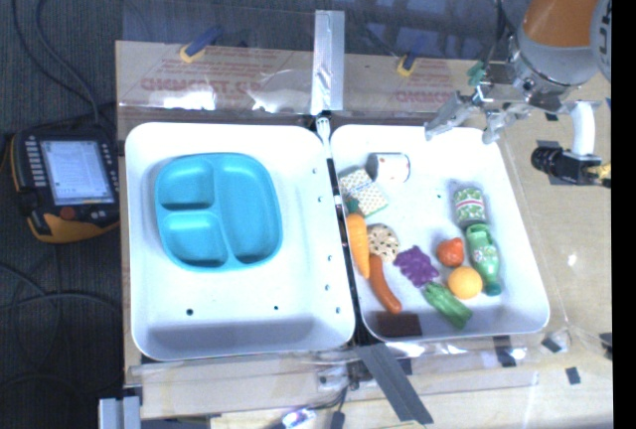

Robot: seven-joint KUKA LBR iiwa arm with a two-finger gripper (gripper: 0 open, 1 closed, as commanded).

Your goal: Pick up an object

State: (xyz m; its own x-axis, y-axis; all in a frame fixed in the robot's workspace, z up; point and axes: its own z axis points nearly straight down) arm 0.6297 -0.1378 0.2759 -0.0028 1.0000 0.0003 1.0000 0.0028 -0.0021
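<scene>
Camera view: 2 white bins side by side. The left bin (139,318) holds a blue divided tray (217,209). The right bin (517,209) carries all the pickable stuff: a carrot (357,240) by the divider wall, a checkered block (362,192) just above it, a white cup (390,166) on its side near the back, a cookie (382,241), purple grapes (416,265), a sausage (386,293), a tomato (450,251) touching an orange (464,283), a cucumber (446,306), a can (469,206) and a green bottle (484,259).

The gripper (469,122) hangs over the right bin's back rim, fingers spread apart w/ nothing between them (arm comes in from the right, orange band up top).

Step, as I read it: approach only, no object chosen or touched yet. Next move prob needs travel inward over the bin, then descent onto 1 isolated item; the cup or can look easiest, being apart from neighbors. The tomato/orange/cucumber cluster risks a bad pinch.
</scene>
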